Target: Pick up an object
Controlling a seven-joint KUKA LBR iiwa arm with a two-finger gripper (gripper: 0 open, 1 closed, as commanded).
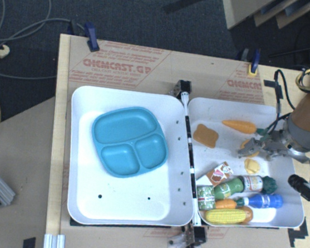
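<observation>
Looking down, you see left bin (78, 156) holding one blue divided plate (129, 141), open floor near it. Right bin (292, 219) crowded: carrot (239, 126), bread slice (205, 136) far; green bottle (246, 184), blue bottle (260, 201), corn cob (227, 215) along near edge. Gripper (256, 147) low by carrot, jaw state unclear.

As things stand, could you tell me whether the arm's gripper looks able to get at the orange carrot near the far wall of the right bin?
Probably yes: the gripper sits just beside the carrot, which lies alone on bare bin floor with nothing stacked on it.
</observation>
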